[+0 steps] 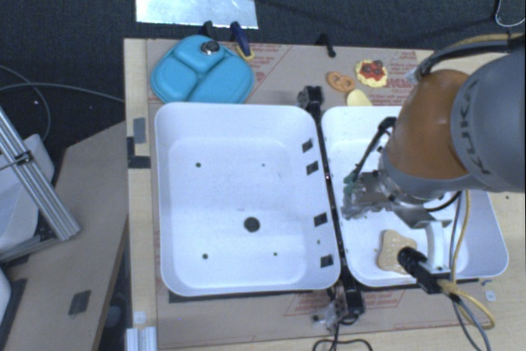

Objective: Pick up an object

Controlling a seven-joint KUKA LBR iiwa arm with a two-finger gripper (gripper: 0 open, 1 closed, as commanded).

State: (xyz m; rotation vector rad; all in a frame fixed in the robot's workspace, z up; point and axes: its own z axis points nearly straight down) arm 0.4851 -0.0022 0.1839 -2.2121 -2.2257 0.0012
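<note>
Over the right bin point(493, 259) hangs the gripper point(355, 197); its finger state cannot be told, being blurred. Near the front wall lies a tan toast-like piece point(393, 247), probably light, stiff and flat. Best pinched across its narrow edges.

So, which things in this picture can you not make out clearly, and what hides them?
- Pincer, camera view: small and dark below the arm's wrist; whether it is open or shut cannot be told.
- Right bin, camera view: the arm covers much of its floor.
- Beige object in the right bin: partly behind a black fitting; its kind is unclear.
- Small items behind the bins: too small to name.
</note>
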